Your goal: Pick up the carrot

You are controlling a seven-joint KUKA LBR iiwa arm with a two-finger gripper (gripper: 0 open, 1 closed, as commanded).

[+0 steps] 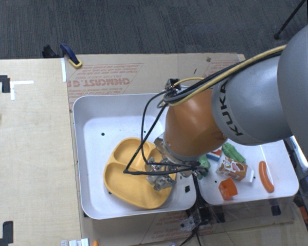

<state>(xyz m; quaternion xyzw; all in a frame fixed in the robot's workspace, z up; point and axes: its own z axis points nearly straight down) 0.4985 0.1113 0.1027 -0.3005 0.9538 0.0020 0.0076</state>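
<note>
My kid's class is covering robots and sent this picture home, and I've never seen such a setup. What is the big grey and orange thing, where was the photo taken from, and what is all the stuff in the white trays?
The big grey and orange shape is a robot arm, reaching in from the right. The photo comes from a camera fixed above the bench, looking down at a slant, so the arm hides part of the scene.

Its gripper hangs low over the left bin, above a yellow divided plate. Cables cross in front of it, so I cannot tell whether it holds anything.

The right bin holds small toy foods: a long orange carrot, an orange block, a printed packet and a green piece. The carrot, which the arm is meant to pick up, lies untouched, well away from the gripper.
</note>
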